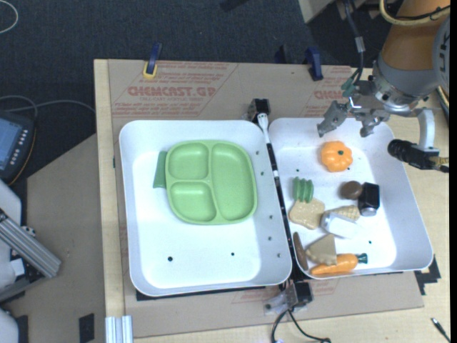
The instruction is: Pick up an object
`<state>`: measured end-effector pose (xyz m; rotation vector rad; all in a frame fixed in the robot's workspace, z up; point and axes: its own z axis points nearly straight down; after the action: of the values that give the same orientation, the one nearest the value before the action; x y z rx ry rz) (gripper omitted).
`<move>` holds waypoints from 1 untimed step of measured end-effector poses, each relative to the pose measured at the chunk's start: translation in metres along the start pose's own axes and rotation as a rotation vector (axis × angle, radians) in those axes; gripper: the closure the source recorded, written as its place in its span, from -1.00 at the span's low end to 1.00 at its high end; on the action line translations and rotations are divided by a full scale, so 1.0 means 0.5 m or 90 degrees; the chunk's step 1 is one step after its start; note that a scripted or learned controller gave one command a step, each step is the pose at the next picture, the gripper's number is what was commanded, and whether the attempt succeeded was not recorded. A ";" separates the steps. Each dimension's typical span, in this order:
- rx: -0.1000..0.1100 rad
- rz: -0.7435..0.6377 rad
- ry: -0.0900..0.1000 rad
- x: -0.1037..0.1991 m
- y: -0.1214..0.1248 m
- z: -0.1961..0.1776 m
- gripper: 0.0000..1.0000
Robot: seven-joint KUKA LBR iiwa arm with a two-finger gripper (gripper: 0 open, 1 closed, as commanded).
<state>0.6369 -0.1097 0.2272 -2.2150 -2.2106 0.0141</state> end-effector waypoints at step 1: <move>-0.009 -0.002 -0.001 0.000 0.005 -0.017 -1.00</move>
<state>0.6395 -0.1096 0.2357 -2.2205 -2.2215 0.0002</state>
